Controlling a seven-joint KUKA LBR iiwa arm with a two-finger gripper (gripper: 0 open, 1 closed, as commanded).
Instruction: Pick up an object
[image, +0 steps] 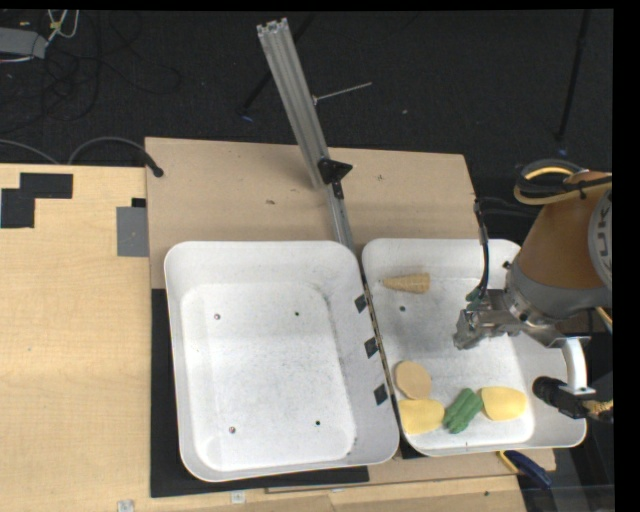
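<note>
one tan cone (407, 283), tapered, lying flat, claw (472, 330) grip state unclear

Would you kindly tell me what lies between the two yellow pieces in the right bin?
The green piece lies between them in the camera view.

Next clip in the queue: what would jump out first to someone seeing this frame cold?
The grey arm with its orange band reaches in from the right, its gripper low over the right bin. Next comes the cluster along that bin's near edge: a tan piece, a yellow piece, a green piece and another yellow piece. A tan cone lies alone near the far wall.
</note>
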